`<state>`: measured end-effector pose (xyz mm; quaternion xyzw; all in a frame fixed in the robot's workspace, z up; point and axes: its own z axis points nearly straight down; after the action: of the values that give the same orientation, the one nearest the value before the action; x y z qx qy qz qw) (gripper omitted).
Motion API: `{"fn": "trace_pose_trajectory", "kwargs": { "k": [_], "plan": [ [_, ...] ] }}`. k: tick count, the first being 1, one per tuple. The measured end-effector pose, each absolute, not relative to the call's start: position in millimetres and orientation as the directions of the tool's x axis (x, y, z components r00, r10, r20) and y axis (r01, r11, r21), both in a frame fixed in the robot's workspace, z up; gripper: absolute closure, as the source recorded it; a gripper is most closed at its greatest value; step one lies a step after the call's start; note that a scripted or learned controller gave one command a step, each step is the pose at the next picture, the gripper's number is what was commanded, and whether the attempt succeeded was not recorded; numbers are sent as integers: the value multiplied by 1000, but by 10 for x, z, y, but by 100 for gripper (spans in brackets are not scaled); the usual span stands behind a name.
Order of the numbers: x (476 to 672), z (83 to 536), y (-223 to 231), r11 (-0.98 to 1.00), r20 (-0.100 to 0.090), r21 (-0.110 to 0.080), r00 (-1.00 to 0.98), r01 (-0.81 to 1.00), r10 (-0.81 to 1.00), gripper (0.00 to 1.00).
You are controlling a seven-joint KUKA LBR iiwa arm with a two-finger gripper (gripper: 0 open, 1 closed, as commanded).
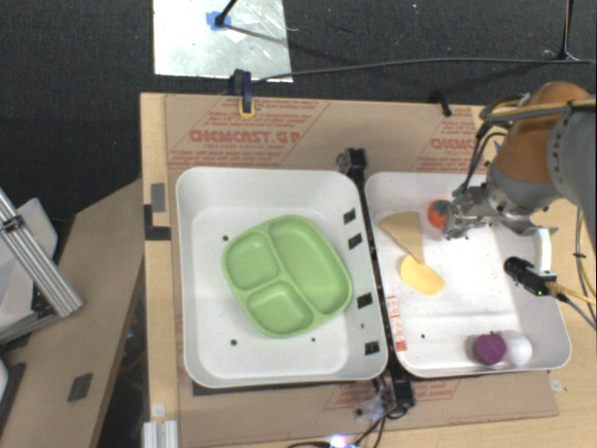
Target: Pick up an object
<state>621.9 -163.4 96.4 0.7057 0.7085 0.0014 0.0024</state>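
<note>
In the right bin point(560, 339) the gripper point(456, 228) hangs low over the far part of the floor, reaching in from the right. A small red-orange tomato-like toy point(437, 214) with a green top lies just left of the gripper, touching or nearly touching it. A pale yellow wedge point(404, 231) lies further left, with a rounder yellow piece point(422, 276) in front of it. At the bin's near right corner a purple ball-like toy point(489, 347) rests against a white one point(517, 350).
The left bin point(201, 203) holds a green divided plate point(286, 274). A black divider with clips point(366, 250) runs between the two bins. Cardboard point(280, 129) lies under both bins.
</note>
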Motion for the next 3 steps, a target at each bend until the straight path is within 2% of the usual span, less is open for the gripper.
{"fn": "trace_pose_trajectory", "kwargs": {
  "k": [3],
  "plan": [
    [6380, 2580, -1852, 5, -2, 7, -5, 1000, 1000, 100]
  ]
}}
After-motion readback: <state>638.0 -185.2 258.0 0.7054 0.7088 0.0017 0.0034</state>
